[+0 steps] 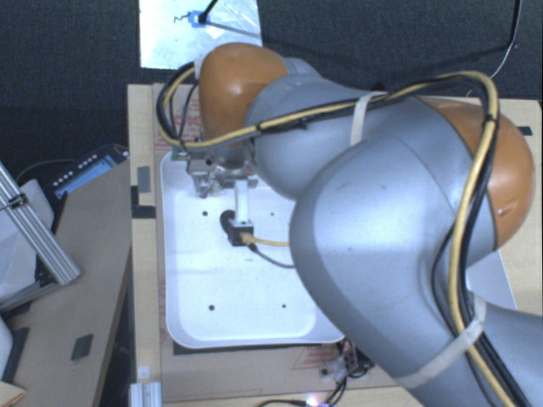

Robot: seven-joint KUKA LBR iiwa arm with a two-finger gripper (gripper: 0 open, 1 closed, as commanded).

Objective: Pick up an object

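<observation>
My gripper (219,179) hangs low over the far end of the left white bin (195,312), just inside its back wall. It sits below the orange band (233,79) of the wrist. The bulky grey arm (382,210) reaches in from the right and covers the bin's right side. The bare floor of the bin, with a few small dark dots, shows in front of the gripper and to its left. I see nothing between the fingers from this angle.
The arm hides most of the right bin; a pale sliver (502,278) shows at the right. A shiny white sheet (199,19) lies behind the bench. At the left stand a metal rail (38,240) and a blue device (85,170).
</observation>
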